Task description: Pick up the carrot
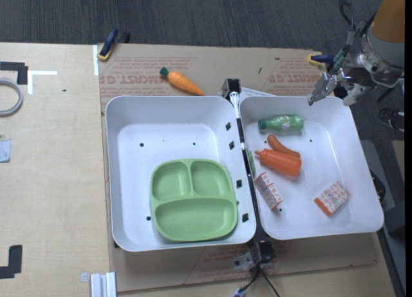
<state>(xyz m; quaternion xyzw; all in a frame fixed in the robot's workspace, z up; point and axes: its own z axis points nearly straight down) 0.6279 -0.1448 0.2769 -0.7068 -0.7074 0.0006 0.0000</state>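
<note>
Gripper (331, 86) hangs over the right bin's (360, 160) far rim; can't tell its state. Carrot (182, 81) lies outside both bins on the cardboard (212, 64) behind the left bin (129, 134), well apart from the arm. Risk: 2 orange lookalikes, a bottle (280, 162) and a sausage (283, 144), sit nearer and could draw the grasp

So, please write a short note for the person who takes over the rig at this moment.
Claw: hangs over the right bin's far rim, nothing between its fingers.
Carrot: lies on the cardboard behind the left bin, outside both bins.
Right bin holds a green bottle, a sausage, an orange bottle and two small packets.
Left bin holds a green divided plate.
Done: nothing yet.
Left: reach the carrot, grasp it, lift it.
</note>
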